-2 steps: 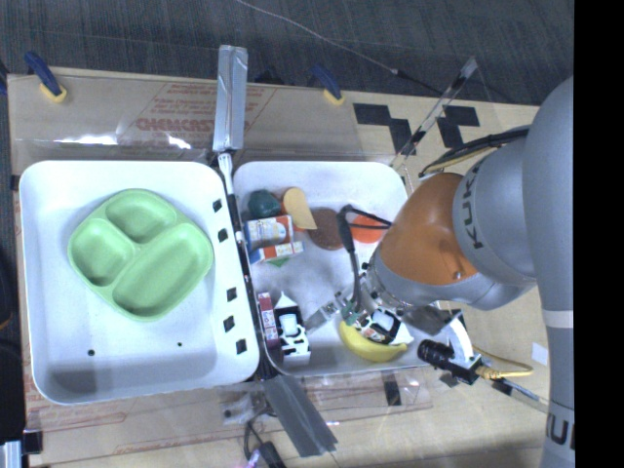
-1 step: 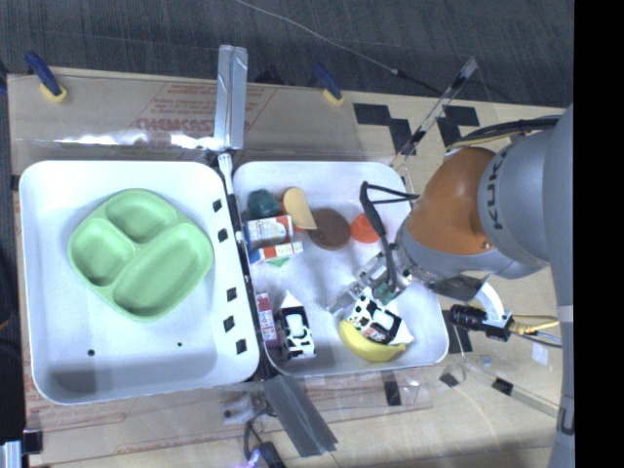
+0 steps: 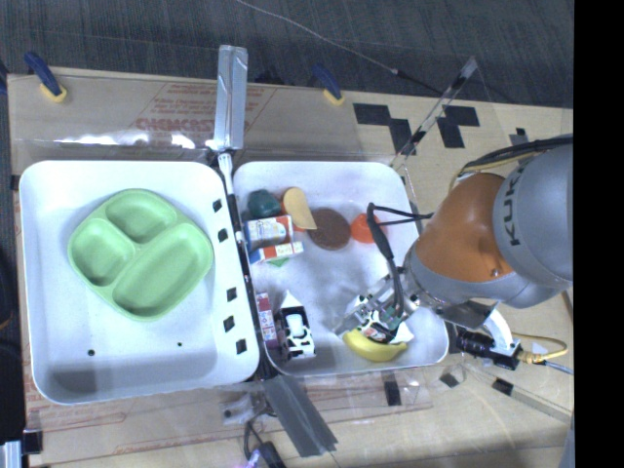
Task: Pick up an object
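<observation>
My gripper (image 3: pixel 378 318) reaches down into the right bin (image 3: pixel 322 291) at its near right corner, just above a yellow banana (image 3: pixel 374 348). It touches or nearly touches the banana's top. Further back in the same bin lie a brown round piece (image 3: pixel 331 228), an orange piece (image 3: pixel 364 228), a tan wedge (image 3: pixel 298 209), a dark green ball (image 3: pixel 261 204) and a red-and-white carton (image 3: pixel 270 239). A black-and-white box (image 3: pixel 293 331) sits at the near left of this bin.
The left bin (image 3: pixel 58 359) holds a green divided plate (image 3: pixel 142 252). A metal divider (image 3: pixel 230 96) stands between the bins at the back. The grey and orange arm (image 3: pixel 487 232) covers the right bin's right edge.
</observation>
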`<move>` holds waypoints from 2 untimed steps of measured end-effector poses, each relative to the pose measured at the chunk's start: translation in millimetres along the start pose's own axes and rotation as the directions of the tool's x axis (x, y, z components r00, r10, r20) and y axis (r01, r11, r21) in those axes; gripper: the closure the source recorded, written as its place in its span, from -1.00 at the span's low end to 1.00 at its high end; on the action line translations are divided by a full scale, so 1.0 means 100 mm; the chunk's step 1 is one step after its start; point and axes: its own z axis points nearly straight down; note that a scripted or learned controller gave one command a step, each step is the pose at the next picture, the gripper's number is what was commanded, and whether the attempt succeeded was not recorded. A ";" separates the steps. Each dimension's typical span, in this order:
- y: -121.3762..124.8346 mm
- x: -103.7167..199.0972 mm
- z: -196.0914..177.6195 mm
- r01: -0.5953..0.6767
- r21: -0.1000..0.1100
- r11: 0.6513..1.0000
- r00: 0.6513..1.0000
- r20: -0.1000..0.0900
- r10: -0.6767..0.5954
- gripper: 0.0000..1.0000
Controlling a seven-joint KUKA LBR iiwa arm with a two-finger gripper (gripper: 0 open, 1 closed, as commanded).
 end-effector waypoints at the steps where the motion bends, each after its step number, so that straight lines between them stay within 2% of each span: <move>1: 0.27 0.38 0.01 0.040 0.002 0.999 0.999 -0.002 -0.040 -1.00; 2: 0.23 0.33 0.01 0.226 0.003 0.974 0.974 -0.004 -0.226 -1.00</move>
